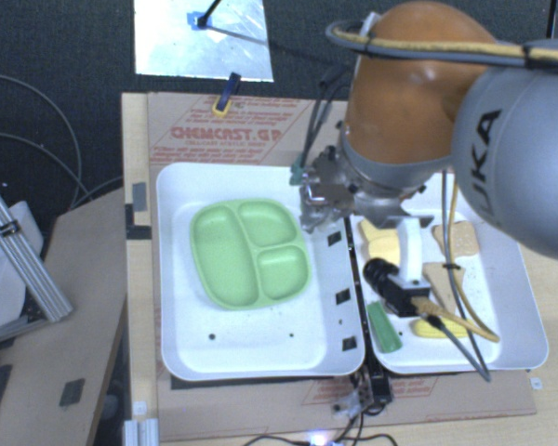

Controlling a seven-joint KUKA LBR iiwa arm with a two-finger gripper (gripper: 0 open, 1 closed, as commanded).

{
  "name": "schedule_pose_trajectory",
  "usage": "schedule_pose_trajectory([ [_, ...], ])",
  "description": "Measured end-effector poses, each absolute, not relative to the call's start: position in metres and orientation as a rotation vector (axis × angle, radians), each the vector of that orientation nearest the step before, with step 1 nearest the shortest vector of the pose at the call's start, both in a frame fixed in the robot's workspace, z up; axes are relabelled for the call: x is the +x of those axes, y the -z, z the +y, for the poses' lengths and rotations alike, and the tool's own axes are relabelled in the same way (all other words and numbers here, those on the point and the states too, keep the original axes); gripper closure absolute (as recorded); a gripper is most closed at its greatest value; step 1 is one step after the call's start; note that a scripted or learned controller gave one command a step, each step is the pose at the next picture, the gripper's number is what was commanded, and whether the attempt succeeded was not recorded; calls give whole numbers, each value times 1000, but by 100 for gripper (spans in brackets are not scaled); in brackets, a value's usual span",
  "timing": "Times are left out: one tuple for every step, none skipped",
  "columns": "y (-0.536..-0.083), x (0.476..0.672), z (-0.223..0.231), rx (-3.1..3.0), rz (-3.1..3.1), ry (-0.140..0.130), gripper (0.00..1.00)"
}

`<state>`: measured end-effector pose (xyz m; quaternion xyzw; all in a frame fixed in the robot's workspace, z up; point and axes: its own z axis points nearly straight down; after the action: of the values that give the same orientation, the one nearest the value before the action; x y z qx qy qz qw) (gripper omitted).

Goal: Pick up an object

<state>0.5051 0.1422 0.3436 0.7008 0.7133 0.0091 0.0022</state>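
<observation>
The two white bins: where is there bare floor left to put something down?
The left bin has a bare strip in front of the green divided plate, along its near wall. The right bin is crowded: a green stick, yellow pieces and a tan piece lie under the arm.

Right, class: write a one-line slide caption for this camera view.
KUKA arm reaching over the right bin; a green divided tray lies in the left bin.

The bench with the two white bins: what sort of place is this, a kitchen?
Probably a robotics lab, not a kitchen. A grey and orange robot arm hangs over two white bins, loose cables trail across the dark floor, and the green plate looks like a test prop.
</observation>
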Motion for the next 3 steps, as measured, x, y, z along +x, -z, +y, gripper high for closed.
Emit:
schedule_pose_trajectory([
  [-345,507,135,2209,2231,-7,100],
  [-197,484,91,2230,2222,16,100],
  [-106,486,166,2215,2231,1,100],
])
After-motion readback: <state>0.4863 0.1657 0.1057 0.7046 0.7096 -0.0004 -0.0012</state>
